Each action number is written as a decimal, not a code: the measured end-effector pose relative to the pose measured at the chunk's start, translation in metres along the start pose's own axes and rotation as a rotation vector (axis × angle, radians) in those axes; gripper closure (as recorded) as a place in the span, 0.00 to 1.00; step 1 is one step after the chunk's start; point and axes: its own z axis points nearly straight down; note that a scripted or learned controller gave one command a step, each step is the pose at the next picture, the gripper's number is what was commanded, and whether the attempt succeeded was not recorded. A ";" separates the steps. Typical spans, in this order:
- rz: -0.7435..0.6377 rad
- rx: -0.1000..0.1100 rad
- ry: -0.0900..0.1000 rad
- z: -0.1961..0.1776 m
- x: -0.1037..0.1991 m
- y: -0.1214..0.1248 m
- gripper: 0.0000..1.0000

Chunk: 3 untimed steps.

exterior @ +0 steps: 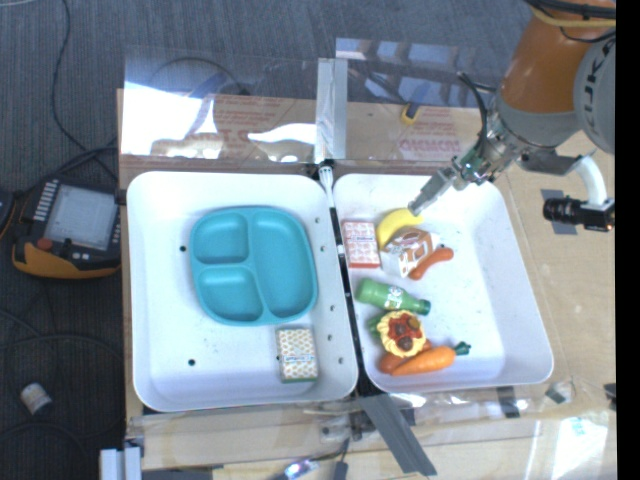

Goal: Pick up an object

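The arm (555, 58) reaches in from about two o'clock, its orange band above the wrist, and the end effector (418, 204) hangs low over the far side of the right bin (520, 298), its tip just at the upper edge of a yellow item (393, 225). I cannot tell whether the end effector is released or clenched; nothing visible sits between its tips.

The right bin holds the clutter. A red and white packet (360, 244) lies at nine o'clock of the yellow item, and a small carton (408, 251) with a red sausage-like piece (436, 260) beside it lies at five o'clock. Toward six o'clock come a green bottle (392, 296), a red and yellow toy (401, 333) and a carrot (422, 360).

The left bin (160, 368) holds a teal divided plate (252, 264), with a small patterned box (297, 353) at its five o'clock.
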 end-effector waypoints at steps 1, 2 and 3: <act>0.013 0.000 -0.002 -0.126 0.015 -0.033 0.00; -0.019 0.002 0.000 0.001 0.018 0.002 0.00; -0.122 -0.007 -0.010 0.130 0.004 0.011 0.00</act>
